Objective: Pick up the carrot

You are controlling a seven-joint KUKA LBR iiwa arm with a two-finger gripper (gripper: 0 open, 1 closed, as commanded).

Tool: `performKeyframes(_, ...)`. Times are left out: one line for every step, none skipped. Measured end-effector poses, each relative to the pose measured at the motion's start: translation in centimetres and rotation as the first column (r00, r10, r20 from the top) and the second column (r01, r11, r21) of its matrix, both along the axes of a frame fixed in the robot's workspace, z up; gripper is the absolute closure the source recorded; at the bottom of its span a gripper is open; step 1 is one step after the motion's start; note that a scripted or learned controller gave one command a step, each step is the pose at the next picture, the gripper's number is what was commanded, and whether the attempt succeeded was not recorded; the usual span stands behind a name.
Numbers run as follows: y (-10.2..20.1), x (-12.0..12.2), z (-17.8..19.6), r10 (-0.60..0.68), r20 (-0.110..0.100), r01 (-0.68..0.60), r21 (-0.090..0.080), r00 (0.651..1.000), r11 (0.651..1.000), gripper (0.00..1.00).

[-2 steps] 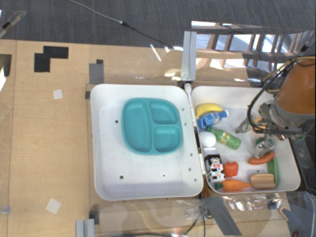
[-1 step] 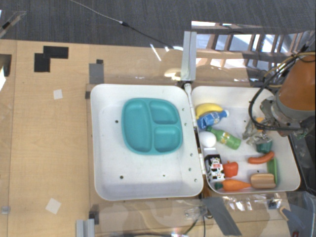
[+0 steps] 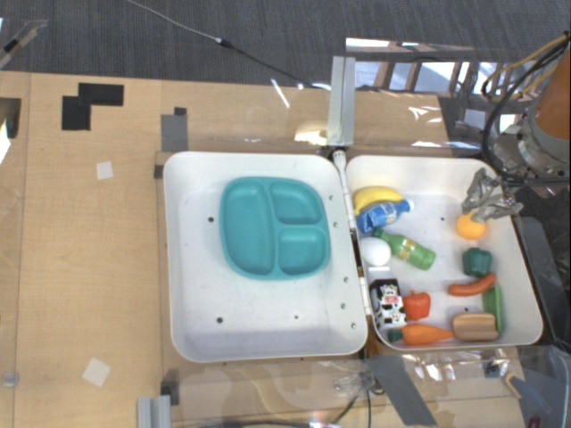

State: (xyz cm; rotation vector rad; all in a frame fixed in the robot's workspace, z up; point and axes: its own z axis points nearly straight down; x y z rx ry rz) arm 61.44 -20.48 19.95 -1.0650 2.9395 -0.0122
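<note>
Two white bins are seen side by side, the left bin (image 3: 192, 328) bearing a teal divided plate (image 3: 273, 226) and the right bin (image 3: 437, 208) crowded with toy food. The gripper (image 3: 488, 201) is poised at the right bin's far right, just above an orange fruit (image 3: 471, 227); whether it is open or closed cannot be told. The carrot (image 3: 426, 333) is found lying along the near wall, well apart from the gripper, between a cow-patterned carton (image 3: 387, 303) and a bread loaf (image 3: 475, 326).
</note>
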Motion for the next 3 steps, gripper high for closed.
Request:
performKeyframes(-0.1,-8.3,-10.9,0.087,-0.004,-0.087,-0.001,0.996,0.996,1.0)
performKeyframes(0.2,-8.1,-11.0,0.091,0.0,-0.091,0.0,0.996,0.996,0.0)
performKeyframes(1.1,-11.1,-10.7,0.093,0.016,-0.093,-0.008,0.996,0.996,0.0)
